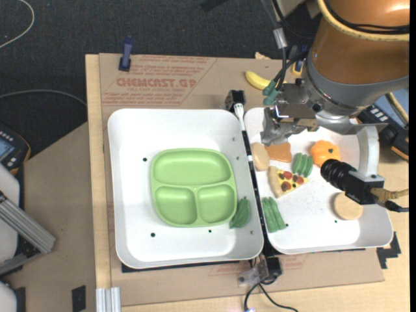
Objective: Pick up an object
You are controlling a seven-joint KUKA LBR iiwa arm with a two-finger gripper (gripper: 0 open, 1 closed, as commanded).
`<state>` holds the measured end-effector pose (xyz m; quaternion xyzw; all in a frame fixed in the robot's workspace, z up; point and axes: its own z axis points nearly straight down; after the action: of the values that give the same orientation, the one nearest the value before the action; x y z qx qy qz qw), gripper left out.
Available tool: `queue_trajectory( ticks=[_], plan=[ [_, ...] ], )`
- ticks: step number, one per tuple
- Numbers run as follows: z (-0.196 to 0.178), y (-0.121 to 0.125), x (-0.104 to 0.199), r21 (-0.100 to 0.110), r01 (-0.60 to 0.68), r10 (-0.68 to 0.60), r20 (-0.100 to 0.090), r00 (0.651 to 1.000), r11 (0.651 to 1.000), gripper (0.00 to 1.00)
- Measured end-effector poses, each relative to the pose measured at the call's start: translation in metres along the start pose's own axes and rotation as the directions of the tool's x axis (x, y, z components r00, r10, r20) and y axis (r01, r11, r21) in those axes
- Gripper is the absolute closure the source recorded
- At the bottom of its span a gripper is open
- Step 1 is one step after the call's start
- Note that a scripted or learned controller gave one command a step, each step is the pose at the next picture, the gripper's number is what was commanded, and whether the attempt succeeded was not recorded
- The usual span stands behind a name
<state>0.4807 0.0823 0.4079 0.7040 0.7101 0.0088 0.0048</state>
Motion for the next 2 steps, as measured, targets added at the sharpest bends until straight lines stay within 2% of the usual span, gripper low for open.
queue_trajectory(
  ticks=[1, 2],
  plan=[
    [-0.001, -0.001, -0.003, 0.016, -0.006, 0.006, 0.006, 1.0, 1.0, 1.0],
    [0.137, -0.006, 0.061, 0.035, -0.003, 0.003, 0.008, 1.0, 0.999, 1.0]
  ],
)
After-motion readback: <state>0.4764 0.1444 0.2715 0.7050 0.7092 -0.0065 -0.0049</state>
